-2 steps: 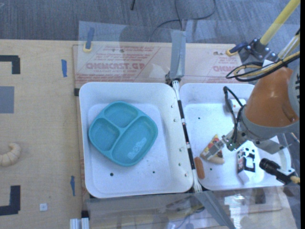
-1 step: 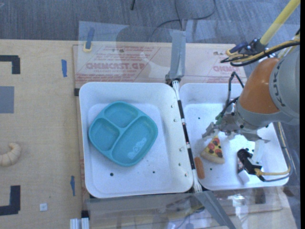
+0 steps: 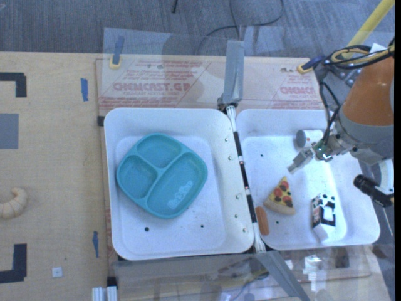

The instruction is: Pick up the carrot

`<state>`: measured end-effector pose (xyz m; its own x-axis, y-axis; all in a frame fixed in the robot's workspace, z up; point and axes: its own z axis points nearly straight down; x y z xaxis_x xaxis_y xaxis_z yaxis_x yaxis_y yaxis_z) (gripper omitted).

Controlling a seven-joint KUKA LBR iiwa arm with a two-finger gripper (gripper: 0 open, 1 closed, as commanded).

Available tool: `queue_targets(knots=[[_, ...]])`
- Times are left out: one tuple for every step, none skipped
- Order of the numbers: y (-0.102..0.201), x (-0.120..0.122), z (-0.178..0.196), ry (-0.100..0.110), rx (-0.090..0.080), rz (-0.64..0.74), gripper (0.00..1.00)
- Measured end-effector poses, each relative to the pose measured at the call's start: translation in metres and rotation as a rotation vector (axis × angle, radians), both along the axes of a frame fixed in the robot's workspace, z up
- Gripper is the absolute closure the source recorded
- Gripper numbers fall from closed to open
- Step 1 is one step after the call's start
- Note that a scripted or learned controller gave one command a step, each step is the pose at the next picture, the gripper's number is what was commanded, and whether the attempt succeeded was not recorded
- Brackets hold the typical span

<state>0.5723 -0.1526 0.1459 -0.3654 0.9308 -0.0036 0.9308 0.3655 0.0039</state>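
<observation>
The carrot (image 3: 262,220) is a small orange-brown stick lying lengthwise against the left wall of the right bin (image 3: 269,121), near its front corner. My gripper (image 3: 299,150) hangs over the upper middle of that bin, up and to the right of the carrot and well apart from it. Its two grey fingers (image 3: 301,137) are spread open, with nothing between them. The grey arm with its orange band reaches in from the right.
A toy pizza slice (image 3: 281,197) lies between the gripper and the carrot. A black-and-white carton (image 3: 324,212) lies at the right bin's front right. The left bin (image 3: 125,121) holds a teal divided plate (image 3: 161,175). A croissant (image 3: 12,203) rests on the bench at far left.
</observation>
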Motion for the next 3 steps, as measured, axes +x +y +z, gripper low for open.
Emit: queue_targets(knots=[[0.046,-0.027,-0.052,-0.015,-0.006,0.253,0.00],[0.046,-0.027,-0.045,-0.018,-0.005,0.251,1.00],[0.051,-0.065,0.070,0.004,0.002,-0.211,1.00]])
